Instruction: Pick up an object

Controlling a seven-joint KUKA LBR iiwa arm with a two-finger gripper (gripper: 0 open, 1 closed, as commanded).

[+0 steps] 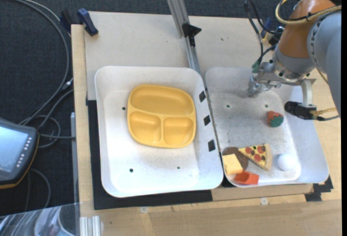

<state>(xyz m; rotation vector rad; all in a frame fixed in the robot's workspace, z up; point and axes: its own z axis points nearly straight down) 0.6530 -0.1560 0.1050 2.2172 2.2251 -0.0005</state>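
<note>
My gripper hangs over the far part of the right bin, fingers pointing down, with nothing visible between them. A small red and green toy lies to its lower right, apart from it. At the bin's near end lie a pizza slice, a yellow cheese block, a brown piece, an orange piece and a white ball.
The left bin holds a yellow divided plate. A metal pole slants up from between the bins. A blue clamp sits at the bench's far left corner. Cables run across the dark floor on the left.
</note>
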